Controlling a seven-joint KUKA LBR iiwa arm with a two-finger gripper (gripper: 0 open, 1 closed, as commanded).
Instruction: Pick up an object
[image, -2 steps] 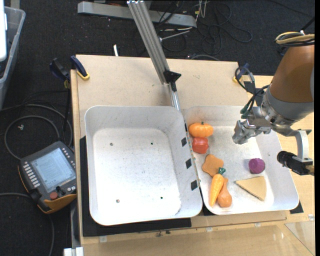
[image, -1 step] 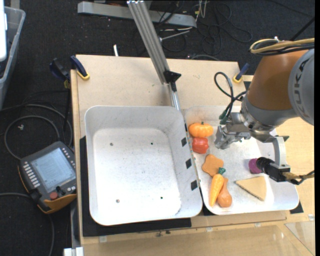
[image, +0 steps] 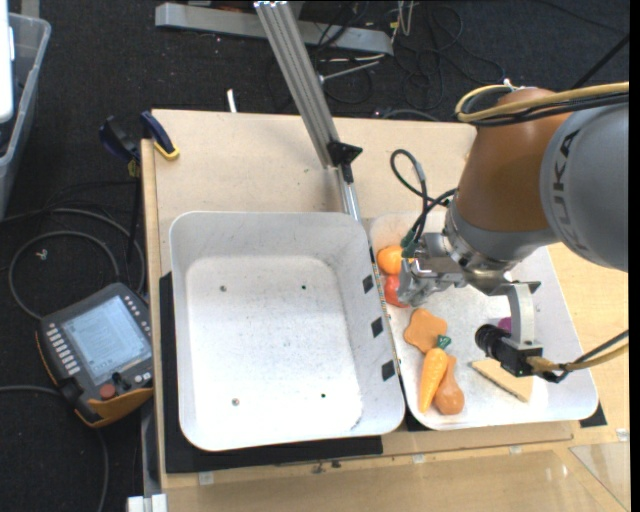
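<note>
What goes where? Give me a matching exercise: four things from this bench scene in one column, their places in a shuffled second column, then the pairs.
Things:
1. carrot
2. teach pendant
3. tan wedge
4. left bin

Places:
A. on the dark floor, left of the bench
B. at the near right of the right bin, by the black camera block
C. in the right bin, close to the wall shared with the other bin
D. on the bench, beside the bin that holds the toy food

Pairs: 1-C, 2-A, 3-B, 4-D
</note>
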